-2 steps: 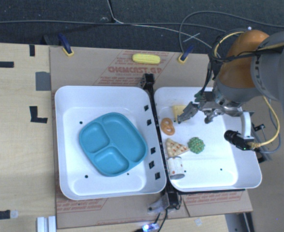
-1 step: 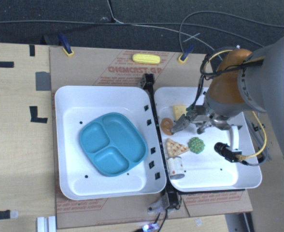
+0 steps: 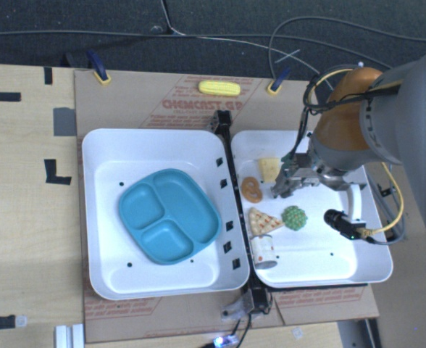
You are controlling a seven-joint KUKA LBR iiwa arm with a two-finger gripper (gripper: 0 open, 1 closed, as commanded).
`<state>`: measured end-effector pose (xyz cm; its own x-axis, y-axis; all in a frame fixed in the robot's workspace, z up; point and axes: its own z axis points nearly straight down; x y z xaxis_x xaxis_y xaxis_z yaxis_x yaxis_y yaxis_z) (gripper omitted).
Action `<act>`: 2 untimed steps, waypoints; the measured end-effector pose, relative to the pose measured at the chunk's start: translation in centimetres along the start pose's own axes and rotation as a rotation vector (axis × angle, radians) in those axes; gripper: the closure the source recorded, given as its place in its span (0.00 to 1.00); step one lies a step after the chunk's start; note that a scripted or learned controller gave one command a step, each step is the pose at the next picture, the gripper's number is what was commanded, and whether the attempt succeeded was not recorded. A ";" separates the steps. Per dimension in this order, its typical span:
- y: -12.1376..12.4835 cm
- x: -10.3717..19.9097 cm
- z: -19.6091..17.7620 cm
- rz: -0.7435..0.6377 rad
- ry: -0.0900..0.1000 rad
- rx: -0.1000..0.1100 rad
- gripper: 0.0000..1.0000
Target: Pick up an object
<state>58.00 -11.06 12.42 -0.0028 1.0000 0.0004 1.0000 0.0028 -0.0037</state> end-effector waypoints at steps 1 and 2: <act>-0.6 -0.2 -6.0 0.002 -0.002 -0.008 1.00; -0.9 -0.4 -12.3 0.002 -0.002 -0.010 1.00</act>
